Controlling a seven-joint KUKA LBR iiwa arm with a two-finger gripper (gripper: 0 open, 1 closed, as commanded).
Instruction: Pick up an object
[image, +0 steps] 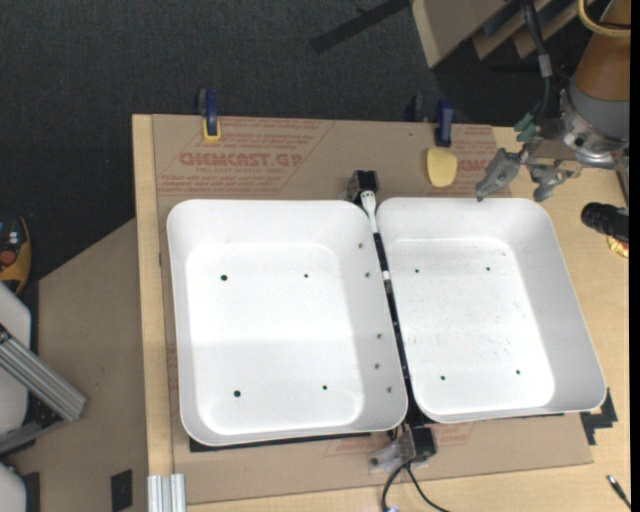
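Approach step: gripper (518, 183) hovers past the right bin's (560, 250) far edge, fingers spread, nothing between them; yellow object (441, 166) sits just beyond that bin's far-left corner, so next shift over and descend.

Small pale yellow object (441, 167) on board just behind right bin (560, 250)

**Brown board bench bearing two white bins**

A flat brown cardboard-covered bench (250, 150) with faded red lettering is carrying two shallow white plastic bins lying side by side: the left bin (190, 300) and the right bin (570, 330), their inner rims touching. A small pale yellow rounded object (441, 166) is resting on the board just beyond the right bin's far edge. Two blue-and-yellow clamps (209, 112) are gripping the far edge.
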